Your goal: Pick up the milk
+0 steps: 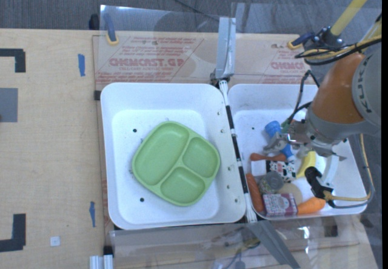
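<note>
Lying flat, the milk (281, 169) carton's long axis runs left-right.

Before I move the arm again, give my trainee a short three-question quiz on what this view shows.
1. True or false: the green divided plate lies in the left bin.
2. Which bin holds the pile of small items? A) left bin B) right bin C) neither
3. Fill in: the arm's orange band hangs over the ____ bin.

Key:
1. True.
2. B; the cow-patterned milk carton, a carrot and a blue item lie there.
3. Right.
</note>
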Available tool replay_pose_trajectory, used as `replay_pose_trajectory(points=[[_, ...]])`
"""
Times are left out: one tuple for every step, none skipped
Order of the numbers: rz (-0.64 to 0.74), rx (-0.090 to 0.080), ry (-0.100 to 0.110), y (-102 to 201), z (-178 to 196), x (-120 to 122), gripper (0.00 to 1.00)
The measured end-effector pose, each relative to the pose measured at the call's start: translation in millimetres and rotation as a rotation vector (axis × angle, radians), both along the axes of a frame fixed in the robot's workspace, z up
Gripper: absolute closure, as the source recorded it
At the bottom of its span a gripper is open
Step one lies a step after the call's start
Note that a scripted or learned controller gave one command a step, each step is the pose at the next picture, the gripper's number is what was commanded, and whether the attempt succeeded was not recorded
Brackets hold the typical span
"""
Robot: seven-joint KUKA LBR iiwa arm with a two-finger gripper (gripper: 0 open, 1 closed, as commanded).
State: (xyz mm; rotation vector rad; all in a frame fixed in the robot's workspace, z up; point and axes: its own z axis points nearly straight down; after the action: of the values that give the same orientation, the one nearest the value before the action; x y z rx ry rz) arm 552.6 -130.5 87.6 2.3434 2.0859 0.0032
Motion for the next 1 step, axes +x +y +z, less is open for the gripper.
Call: replay_pose_trajectory(points=[[0.18, -0.001, -0.004, -12.7, 0.4, -50.1, 0.0]])
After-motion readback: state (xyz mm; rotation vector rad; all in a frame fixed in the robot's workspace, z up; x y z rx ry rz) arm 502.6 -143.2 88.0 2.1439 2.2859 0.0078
